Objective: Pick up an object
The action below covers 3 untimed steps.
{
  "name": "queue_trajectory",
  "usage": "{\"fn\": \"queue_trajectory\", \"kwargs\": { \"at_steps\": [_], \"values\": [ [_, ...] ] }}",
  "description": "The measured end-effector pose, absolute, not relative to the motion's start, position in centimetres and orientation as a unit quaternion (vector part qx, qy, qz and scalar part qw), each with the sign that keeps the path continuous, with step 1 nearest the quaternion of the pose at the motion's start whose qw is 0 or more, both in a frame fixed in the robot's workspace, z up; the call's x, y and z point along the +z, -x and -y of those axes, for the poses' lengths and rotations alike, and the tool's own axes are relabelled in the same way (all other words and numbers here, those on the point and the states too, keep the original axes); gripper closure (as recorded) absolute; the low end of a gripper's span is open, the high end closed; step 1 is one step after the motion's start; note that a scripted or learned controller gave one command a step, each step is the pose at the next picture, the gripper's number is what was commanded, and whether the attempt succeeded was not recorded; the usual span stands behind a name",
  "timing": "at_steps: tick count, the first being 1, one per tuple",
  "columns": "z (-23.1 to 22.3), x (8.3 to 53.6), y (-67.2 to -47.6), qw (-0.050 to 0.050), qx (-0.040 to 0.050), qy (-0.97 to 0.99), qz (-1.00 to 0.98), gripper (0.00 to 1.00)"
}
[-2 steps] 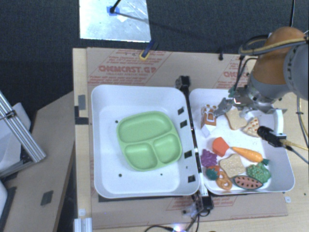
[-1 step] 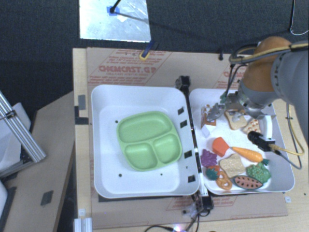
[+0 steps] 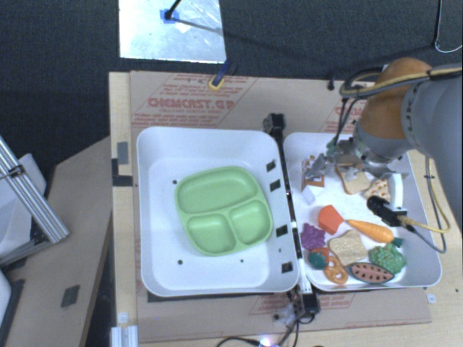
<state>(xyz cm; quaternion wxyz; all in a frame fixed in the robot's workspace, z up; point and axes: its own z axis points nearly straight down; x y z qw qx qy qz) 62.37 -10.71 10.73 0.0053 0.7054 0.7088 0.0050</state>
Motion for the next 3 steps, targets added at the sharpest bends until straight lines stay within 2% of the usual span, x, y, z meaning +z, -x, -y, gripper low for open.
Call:
{"fn": "queue_trajectory", "kwargs": {
  "at_steps": [1, 2, 3],
  "values": [
    [10.6, 11.9, -62.6, 0.007, 0.0080, -0.706, -0.708, 1.00],
    [10.3, 16.7, -63.5, 0.003, 0.0020, -0.705, -0.709, 1.00],
    [10.3, 22.2, -63.7, 0.003, 0.0025, -0.705, -0.709, 1.00]
  ]
}}
